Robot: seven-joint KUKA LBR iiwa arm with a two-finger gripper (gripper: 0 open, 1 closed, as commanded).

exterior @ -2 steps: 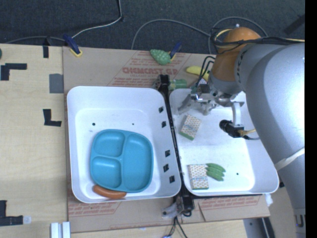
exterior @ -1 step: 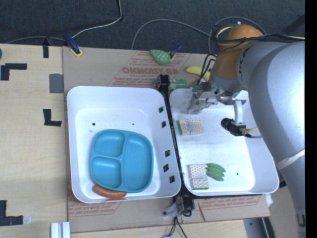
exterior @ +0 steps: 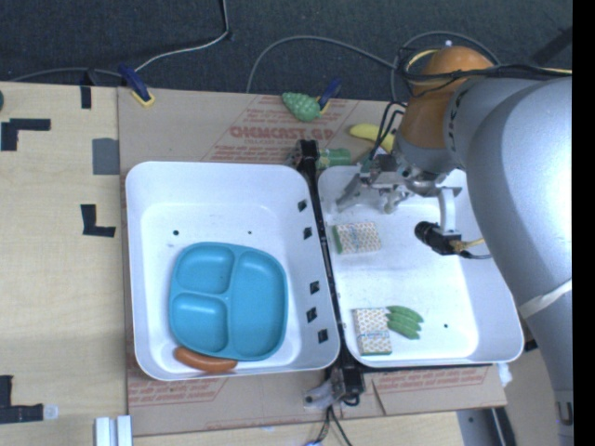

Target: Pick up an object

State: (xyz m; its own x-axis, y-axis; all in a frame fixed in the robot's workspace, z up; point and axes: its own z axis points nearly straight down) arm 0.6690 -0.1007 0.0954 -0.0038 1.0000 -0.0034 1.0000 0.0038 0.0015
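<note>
Right now the nearest candidate obj is the checkered cloth pad [exterior: 358, 238] lying flat in the upper part of the right bin [exterior: 465, 291], just below the gripper [exterior: 376, 190]. Nothing is lifted yet: pad rests on the bin floor, apart from the tool. Gripper sits low at the bin's top-left corner, near the divider btw the bins; whether it is spread or closed I can't tell from this angle, and nothing visible is caught in it. Farther down the same bin, a 2nd checkered pad [exterior: 372, 329] lies touching a green pea pod [exterior: 405, 320]. Left bin [exterior: 149, 249] holds a blue divided plate [exterior: 228, 300] w/ an orange carrot [exterior: 204, 360] at its lower edge. Judged progress: approach stage only; grasp, close and lift all remain.
</note>
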